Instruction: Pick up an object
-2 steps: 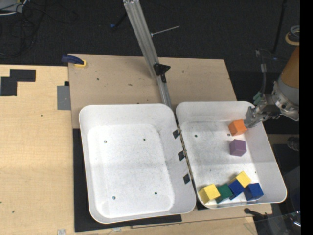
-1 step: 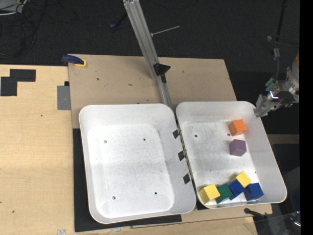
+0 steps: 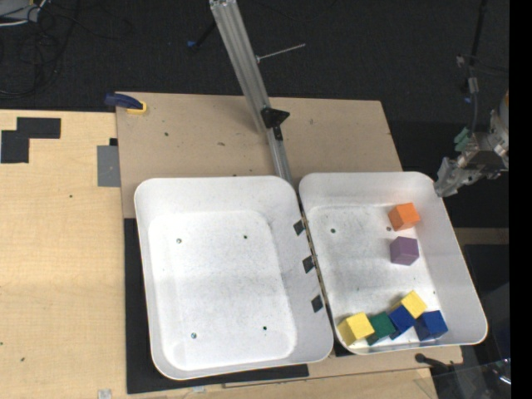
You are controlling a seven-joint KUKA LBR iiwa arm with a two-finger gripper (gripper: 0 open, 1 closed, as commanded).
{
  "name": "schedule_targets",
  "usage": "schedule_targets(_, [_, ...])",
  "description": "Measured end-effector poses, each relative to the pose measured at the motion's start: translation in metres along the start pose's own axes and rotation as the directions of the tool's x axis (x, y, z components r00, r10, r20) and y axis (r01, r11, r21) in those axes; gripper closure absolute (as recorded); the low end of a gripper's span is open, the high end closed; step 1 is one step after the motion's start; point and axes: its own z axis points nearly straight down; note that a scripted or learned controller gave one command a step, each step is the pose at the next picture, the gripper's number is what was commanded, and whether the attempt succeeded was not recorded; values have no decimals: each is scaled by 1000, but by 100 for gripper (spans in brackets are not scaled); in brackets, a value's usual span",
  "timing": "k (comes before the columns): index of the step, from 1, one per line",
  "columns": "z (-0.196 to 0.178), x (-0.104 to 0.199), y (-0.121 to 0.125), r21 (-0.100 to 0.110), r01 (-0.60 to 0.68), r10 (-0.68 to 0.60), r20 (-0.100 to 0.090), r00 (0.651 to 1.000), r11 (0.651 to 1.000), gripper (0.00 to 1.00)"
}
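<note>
Nearest you sit two white bins: the left bin [image 3: 220,277], then the right bin [image 3: 366,256] holding an orange cube [image 3: 405,215], a purple cube [image 3: 404,250] and corner-packed blocks [image 3: 395,322]. Your gripper [image 3: 453,175] hangs outside that bin's upper-right rim; its opening you cannot tell. Crowded blocks could block a clean grasp.
</note>
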Motion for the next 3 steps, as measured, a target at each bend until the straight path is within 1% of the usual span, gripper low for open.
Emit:
schedule_targets(1, [19,51,-8,5,-3,3,-3,1000,1000,100])
schedule_targets(2, [30,91,-26,5,-4,4,-3,1000,1000,100])
schedule_targets(3, [28,137,-41,3,-3,3,-3,1000,1000,100])
